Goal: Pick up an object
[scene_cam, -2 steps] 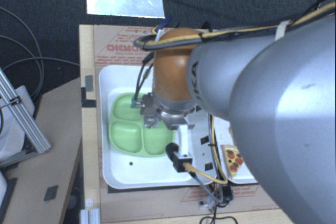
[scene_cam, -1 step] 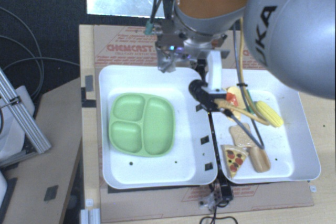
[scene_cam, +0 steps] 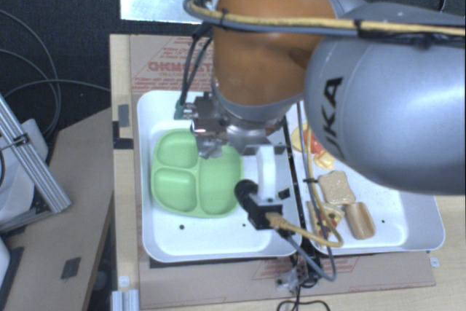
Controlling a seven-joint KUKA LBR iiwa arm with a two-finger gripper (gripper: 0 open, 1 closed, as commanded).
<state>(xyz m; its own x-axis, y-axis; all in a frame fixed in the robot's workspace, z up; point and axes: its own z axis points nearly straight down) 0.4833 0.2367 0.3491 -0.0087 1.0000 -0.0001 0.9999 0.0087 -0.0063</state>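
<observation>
2 white bins – 1 green plate, 2 tan blocks.

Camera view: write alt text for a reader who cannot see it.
A grey robot arm with an orange band reaches from the right and hangs over the left white bin, above a green divided plate. The right bin holds a few small tan and red-yellow items.

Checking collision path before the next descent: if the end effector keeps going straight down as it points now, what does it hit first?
Most likely the green divided plate in the left bin. The end effector hangs over the plate's upper right part, though height above it is unclear from this view.
</observation>
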